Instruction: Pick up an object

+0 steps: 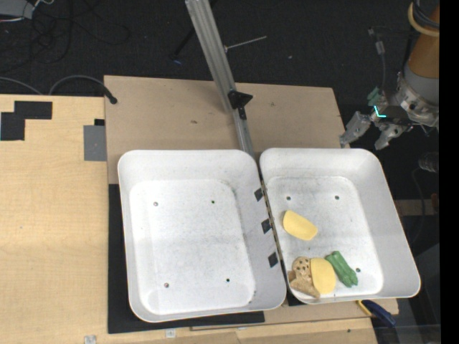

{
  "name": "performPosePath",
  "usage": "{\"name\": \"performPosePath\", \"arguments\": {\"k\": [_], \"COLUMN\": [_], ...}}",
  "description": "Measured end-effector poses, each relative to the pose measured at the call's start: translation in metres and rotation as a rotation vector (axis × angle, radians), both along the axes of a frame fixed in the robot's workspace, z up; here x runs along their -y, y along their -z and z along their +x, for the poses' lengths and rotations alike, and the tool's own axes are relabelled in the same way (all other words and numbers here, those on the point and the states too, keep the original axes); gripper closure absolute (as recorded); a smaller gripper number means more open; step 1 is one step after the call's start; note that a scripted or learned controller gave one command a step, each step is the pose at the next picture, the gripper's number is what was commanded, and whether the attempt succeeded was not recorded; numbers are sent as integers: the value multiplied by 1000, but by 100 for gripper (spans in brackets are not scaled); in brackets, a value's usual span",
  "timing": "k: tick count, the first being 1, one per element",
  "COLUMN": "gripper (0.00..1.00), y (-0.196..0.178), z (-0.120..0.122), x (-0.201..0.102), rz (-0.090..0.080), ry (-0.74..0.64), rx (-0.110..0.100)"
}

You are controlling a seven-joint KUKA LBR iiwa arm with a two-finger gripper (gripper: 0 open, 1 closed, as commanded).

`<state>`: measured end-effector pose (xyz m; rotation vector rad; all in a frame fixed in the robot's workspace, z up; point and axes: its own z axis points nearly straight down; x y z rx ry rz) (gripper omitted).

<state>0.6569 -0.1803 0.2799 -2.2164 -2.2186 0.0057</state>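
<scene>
Yellow lump [300, 226] lies in right bin [373, 174]; claw [373, 129] open beyond it.

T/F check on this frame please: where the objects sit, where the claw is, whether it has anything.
1. All the objects lie in the right bin. True.
2. The claw is down among the objects. False: it hangs past the right bin's far right corner, apart from them.
3. The green object sits beside a yellow object near the right bin's front edge. True.
4. The claw holds the yellow lemon-shaped object. False: that object lies on the bin floor, and nothing shows between the fingers.
5. A tan spotted object lies in the left bin. False: it lies in the right bin's front left corner.
</scene>
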Motion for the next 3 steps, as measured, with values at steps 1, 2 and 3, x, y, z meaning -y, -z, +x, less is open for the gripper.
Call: {"name": "performPosePath", "arguments": {"k": [1,2,3], "gripper": [0,0,0], "y": [-3,61,105], "z": [1,0,-2], "x": [0,-7,-11], "rz": [-2,0,0], "ry": [-3,-5,-6], "rx": [4,-1,0]}}
